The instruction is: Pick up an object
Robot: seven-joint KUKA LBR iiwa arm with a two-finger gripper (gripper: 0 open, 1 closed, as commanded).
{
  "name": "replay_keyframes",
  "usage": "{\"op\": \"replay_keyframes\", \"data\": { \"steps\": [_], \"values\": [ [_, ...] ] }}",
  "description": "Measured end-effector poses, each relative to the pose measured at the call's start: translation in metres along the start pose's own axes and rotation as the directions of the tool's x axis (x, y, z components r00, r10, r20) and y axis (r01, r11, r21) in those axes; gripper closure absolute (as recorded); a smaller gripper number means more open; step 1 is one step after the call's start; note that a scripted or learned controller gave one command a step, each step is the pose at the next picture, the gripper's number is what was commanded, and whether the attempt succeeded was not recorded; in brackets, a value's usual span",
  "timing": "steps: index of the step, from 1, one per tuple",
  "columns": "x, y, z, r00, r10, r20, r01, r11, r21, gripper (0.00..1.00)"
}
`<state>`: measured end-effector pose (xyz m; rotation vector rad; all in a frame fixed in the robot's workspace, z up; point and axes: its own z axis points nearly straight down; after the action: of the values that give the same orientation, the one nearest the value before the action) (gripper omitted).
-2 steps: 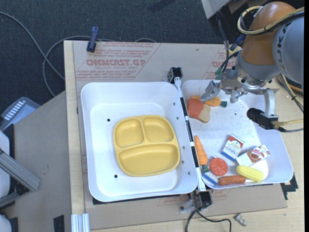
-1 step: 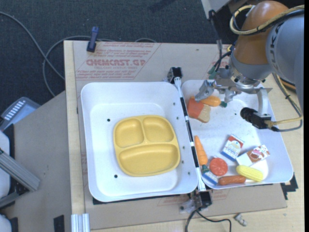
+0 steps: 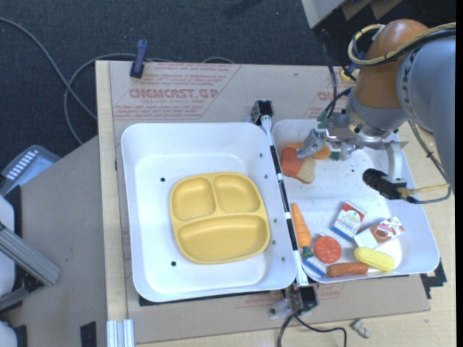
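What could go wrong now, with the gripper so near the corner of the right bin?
1. The gripper hangs close to the right bin's far wall and could strike it.
2. The red toy food touches a tan piece; a grasp could push both away.

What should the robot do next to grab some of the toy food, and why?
Probably lower the gripper a little. It hangs at the far end of the right white bin, right beside the red-orange toy food piece and the tan bread-like piece, so those are the nearest things to grab.
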<state>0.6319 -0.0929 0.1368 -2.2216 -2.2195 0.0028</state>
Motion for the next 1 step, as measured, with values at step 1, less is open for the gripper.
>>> {"op": "replay_keyframes", "data": {
  "steps": [1],
  "values": [
    [-0.0124, -0.0382, 0.0529, 1.000, 0.000, -0.001, 0.000, 1.000, 0.000, 0.00]
  ]
}}
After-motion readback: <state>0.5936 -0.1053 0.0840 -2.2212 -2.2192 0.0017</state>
